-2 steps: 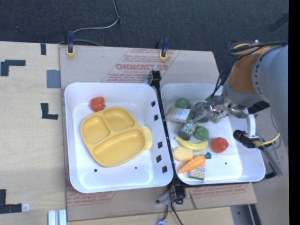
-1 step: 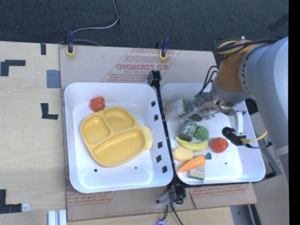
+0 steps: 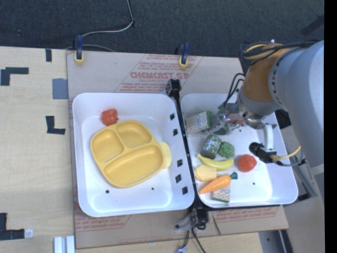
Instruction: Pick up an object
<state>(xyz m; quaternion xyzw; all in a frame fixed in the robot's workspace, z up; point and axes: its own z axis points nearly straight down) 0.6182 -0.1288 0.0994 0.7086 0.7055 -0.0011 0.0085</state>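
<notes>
The grey arm with its orange band [image 3: 263,80] reached in over the far right corner of the right white bin [image 3: 281,191], and its gripper [image 3: 230,119] hung low near that bin's far edge.

The tabletop [image 3: 31,157] carried a brown cardboard sheet [image 3: 131,75], and on that lay the two shallow bins, side by side and touching along a black divider. The left white bin [image 3: 84,194] held a yellow plastic plate with three compartments [image 3: 128,153], set at a slant across its middle — near the plate's far left rim, toward the bin's far left corner, sat a small red tomato-like toy [image 3: 109,116].

The right bin held the rest, crowded along its left side. A pale patterned box [image 3: 196,122] lay near the far left corner, just beside the gripper. Nearer the middle sat a dark green can-like toy [image 3: 211,145] touching a green broccoli toy [image 3: 227,149], with a yellow banana [image 3: 216,163] just below them. A red round toy [image 3: 246,163] lay toward the middle of the bin. Toward the near left corner came a pale yellow lump [image 3: 204,173], an orange carrot [image 3: 216,183], and a small patterned wedge [image 3: 221,194] — all close together.

Nothing could be made out between the gripper's tips.
</notes>
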